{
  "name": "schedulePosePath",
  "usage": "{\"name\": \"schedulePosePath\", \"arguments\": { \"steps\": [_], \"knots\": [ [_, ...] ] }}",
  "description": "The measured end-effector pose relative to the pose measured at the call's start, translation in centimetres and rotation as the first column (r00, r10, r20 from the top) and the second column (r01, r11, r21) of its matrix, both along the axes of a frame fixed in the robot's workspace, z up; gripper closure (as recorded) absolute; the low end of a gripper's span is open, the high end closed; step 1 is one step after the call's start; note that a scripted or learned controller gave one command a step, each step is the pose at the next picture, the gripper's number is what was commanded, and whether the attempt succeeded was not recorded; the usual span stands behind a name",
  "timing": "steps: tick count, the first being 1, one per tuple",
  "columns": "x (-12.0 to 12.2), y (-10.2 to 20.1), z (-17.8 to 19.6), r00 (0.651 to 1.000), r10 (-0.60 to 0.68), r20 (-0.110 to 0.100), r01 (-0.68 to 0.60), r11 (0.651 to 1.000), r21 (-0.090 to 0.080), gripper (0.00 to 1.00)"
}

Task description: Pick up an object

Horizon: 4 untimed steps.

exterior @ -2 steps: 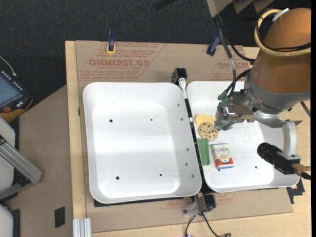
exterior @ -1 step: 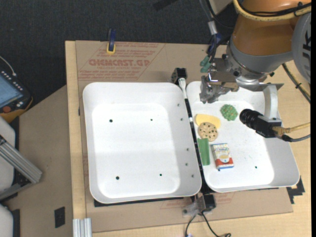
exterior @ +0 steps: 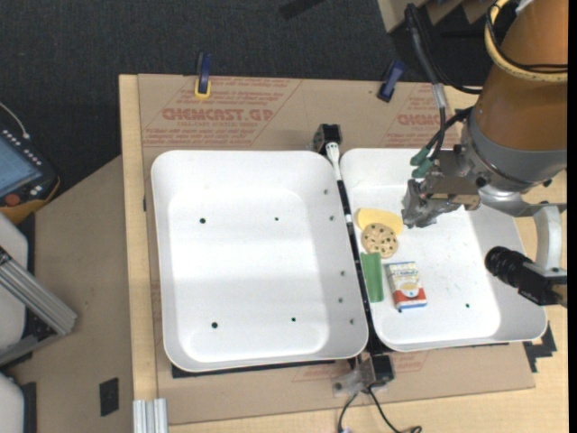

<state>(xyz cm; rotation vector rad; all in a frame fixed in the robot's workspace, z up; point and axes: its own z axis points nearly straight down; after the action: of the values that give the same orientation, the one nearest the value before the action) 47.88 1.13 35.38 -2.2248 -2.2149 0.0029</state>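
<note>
A: Gripper (exterior: 417, 213) hangs over the right bin (exterior: 451, 327), its dark fingers pointing down beside the yellow piece (exterior: 377, 217). Whether those fingers are spread or closed, I cannot tell; they are a dark blur.

B: Anything between them?

A: Nothing I can see. The yellow piece lies just left of the gripper, apart from it, on the bin floor.

B: And the rest, from the yellow piece?

A: The round cookie (exterior: 380, 238) with dark spots touches its lower edge. Below the cookie lies the green stick (exterior: 371, 276), lengthwise along the bin's left wall. Just right of the stick sits the small box (exterior: 407, 285), blue, white and red.

B: Further out?

A: Left of the yellow piece, past the divider, is the left bin (exterior: 243, 260). Both bins rest on a cardboard sheet (exterior: 261, 111) with red print, held by two blue clamps (exterior: 204, 75) at its far edge.
</note>
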Motion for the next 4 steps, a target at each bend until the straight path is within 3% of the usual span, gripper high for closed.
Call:
{"name": "schedulePosePath", "arguments": {
  "steps": [1,2,3,4],
  "knots": [
    [3.6,3.1,-1.0,1.0,0.008,0.005,-0.008,1.0,-0.001,1.0],
    [-0.1,4.4,-1.5,1.0,0.006,-0.001,-0.006,1.0,0.0,1.0],
    [0.0,-5.4,-4.5,1.0,-0.006,-0.002,0.006,1.0,-0.001,1.0],
    [3.5,-0.9,-4.7,1.0,0.009,0.006,-0.009,1.0,0.0,1.0]
  ]
}}
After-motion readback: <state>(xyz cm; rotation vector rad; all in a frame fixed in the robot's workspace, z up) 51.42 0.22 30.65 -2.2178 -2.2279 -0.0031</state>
